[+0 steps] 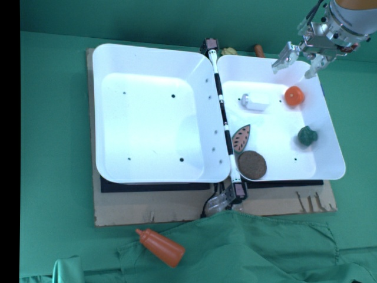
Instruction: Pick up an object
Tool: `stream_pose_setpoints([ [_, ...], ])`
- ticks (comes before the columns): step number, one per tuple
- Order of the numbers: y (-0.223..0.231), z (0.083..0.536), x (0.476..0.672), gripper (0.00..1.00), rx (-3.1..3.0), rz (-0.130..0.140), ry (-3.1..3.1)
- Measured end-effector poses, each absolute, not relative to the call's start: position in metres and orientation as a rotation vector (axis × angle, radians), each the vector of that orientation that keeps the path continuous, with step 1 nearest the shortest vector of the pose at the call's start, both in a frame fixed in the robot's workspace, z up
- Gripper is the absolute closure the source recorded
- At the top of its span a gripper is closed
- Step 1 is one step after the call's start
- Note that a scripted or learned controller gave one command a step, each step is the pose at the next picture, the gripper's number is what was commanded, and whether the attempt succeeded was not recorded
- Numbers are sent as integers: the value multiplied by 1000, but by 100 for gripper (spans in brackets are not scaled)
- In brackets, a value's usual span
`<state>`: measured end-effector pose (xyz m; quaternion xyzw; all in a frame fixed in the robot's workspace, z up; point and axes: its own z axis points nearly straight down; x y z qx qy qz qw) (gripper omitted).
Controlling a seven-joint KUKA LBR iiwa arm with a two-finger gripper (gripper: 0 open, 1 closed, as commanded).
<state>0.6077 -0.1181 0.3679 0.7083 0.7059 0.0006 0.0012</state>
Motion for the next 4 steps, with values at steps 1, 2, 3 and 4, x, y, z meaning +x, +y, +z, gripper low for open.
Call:
stream_pose_setpoints([
  [1,-118,368,608,0,2223,2,2216],
  [2,-125,312,601,0,2227,-4,2216],
  [3,-132,263,593,0,2227,-3,2216],
  [4,-133,202,594,0,2227,-4,2218],
])
